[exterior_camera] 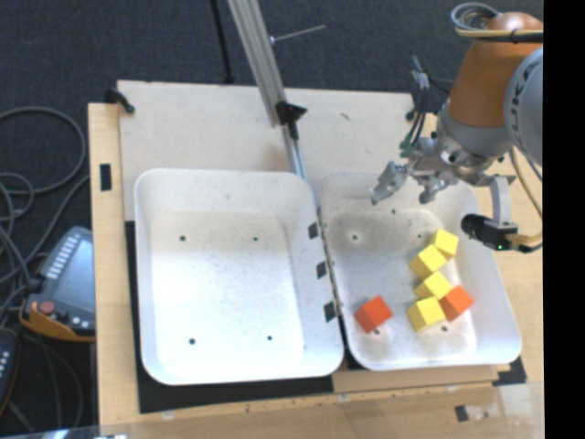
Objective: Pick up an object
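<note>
Blocks lie in the right bin (366,245). An orange cube (373,315) sits alone near its front left. Toward the bin's right side, several yellow cubes (428,262) cluster together, and a second orange cube (457,302) touches the front ones. My gripper (405,187) hangs over the far end of this bin, well behind the blocks. It is open, one finger (383,187) pointing left, and nothing is between the fingers.
The left bin (228,273) adjoins the right one along a shared edge. A slanted aluminium post (260,58) comes down to the bench behind that edge. A teach pendant (59,282) and cables lie off the bench at left.
</note>
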Robot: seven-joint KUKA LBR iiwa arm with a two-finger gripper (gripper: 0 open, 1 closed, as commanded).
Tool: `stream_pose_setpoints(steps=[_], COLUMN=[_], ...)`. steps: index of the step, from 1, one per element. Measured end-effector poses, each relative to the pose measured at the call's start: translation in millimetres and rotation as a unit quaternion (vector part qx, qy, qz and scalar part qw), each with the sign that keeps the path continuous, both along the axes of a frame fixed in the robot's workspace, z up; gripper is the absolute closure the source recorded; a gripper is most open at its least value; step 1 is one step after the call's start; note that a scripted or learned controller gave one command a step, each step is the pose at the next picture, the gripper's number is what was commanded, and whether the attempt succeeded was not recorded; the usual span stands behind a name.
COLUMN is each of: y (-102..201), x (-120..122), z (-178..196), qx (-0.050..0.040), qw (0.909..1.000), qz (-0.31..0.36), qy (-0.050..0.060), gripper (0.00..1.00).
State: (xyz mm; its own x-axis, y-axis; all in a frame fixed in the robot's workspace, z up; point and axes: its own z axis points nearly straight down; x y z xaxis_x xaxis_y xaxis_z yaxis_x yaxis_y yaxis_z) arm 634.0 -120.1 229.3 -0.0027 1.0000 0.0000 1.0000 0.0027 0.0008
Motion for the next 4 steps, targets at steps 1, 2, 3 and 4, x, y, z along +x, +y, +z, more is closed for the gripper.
stream_pose_setpoints(steps=[1,2,3,4], y=[-18.7,-65.4,-70.5,-78.2], x=[9.6,-27.2,-80.9,-138.1], z=[-64.2,-133.9,-130.4,-130.6], qx=[-0.0012,-0.0005,0.0003,-0.0014], qw=[1.0000,1.0000,1.0000,1.0000], qz=[-0.002,-0.004,-0.001,-0.003], qy=[0.002,0.000,-0.002,-0.002], gripper=[0.00,0.00,0.00,0.00])
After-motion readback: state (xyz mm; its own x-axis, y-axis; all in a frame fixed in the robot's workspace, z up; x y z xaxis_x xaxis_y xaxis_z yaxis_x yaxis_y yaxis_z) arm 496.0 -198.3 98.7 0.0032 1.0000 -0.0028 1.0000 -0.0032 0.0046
